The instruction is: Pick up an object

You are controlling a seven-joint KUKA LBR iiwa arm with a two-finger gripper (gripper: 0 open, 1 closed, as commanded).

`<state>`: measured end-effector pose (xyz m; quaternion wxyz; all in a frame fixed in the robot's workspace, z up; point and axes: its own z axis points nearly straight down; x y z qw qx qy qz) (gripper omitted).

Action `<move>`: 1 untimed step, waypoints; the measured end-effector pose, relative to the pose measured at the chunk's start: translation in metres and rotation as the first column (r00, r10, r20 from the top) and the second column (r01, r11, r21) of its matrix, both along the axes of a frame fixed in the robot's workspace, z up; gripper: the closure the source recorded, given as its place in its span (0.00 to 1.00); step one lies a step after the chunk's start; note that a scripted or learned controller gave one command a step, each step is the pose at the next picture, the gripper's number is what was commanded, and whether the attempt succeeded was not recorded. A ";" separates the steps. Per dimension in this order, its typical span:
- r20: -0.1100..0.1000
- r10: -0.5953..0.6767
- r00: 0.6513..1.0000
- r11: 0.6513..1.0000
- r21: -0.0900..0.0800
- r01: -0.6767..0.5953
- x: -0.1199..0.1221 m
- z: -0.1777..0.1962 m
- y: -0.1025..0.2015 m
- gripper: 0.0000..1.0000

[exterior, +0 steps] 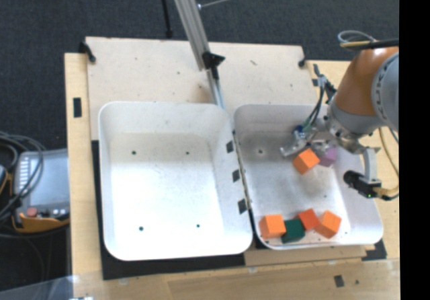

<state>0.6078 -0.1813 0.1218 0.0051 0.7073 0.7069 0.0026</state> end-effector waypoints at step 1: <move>-0.006 -0.006 1.000 1.000 0.004 0.006 -0.003 0.006 0.000 1.00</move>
